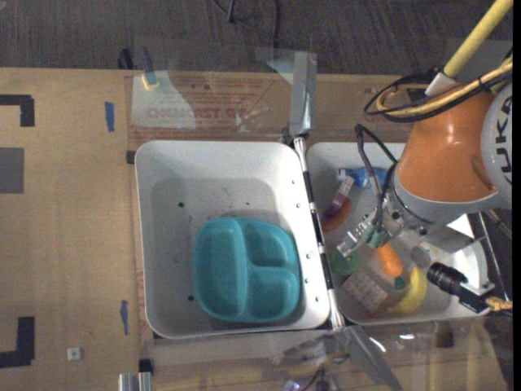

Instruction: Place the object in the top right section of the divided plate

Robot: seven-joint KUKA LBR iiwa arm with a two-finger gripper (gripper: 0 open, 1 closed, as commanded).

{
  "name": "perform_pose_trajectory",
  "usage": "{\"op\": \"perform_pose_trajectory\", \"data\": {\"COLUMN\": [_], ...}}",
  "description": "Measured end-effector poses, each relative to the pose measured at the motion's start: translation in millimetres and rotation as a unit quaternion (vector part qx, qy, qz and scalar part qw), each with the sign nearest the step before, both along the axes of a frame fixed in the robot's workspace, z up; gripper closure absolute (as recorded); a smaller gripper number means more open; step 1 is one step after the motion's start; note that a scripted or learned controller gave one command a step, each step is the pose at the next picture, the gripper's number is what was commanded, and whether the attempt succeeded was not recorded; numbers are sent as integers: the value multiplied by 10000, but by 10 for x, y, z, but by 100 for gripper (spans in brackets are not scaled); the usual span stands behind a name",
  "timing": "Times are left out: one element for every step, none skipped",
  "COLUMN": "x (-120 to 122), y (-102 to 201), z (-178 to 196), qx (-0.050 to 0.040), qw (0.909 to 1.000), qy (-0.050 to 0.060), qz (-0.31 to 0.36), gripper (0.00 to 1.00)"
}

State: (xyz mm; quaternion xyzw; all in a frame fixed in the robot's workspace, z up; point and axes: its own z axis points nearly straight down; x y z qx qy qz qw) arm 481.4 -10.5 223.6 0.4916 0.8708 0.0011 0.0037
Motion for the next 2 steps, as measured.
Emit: {"op": "perform_pose_trajectory", "data": {"x": [-21,-19], "y": [431,1264], "z": [-161,-206], "qx": [9,3], "qw": [9994,9867], "qy": [46,26], "qz": [354,1624], "gripper": [100,100]}}
